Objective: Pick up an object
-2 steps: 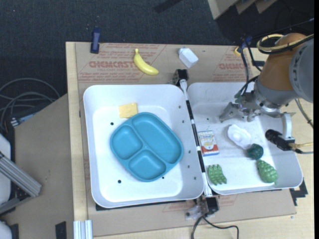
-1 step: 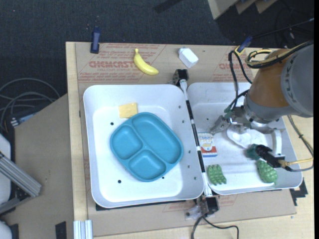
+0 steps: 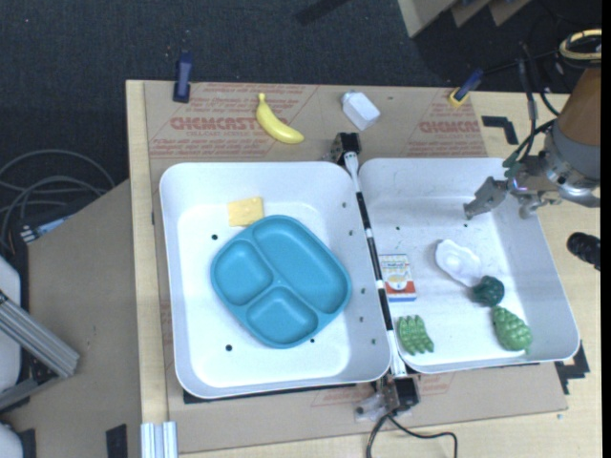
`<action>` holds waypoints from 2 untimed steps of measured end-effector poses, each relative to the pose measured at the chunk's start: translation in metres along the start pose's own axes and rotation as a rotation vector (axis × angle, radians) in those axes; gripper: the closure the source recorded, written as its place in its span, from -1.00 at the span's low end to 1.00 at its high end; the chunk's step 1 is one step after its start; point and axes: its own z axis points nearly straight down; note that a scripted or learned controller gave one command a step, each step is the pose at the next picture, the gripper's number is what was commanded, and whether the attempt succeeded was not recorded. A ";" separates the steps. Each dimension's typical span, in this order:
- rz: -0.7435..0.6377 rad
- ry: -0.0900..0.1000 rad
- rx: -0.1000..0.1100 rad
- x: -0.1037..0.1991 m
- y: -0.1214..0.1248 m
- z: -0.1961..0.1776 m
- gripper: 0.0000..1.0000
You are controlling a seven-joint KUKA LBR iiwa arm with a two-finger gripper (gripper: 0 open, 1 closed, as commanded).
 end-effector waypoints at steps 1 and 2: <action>0.000 0.003 0.004 -0.013 -0.048 0.107 -1.00; 0.000 0.004 0.005 0.018 -0.097 0.107 -1.00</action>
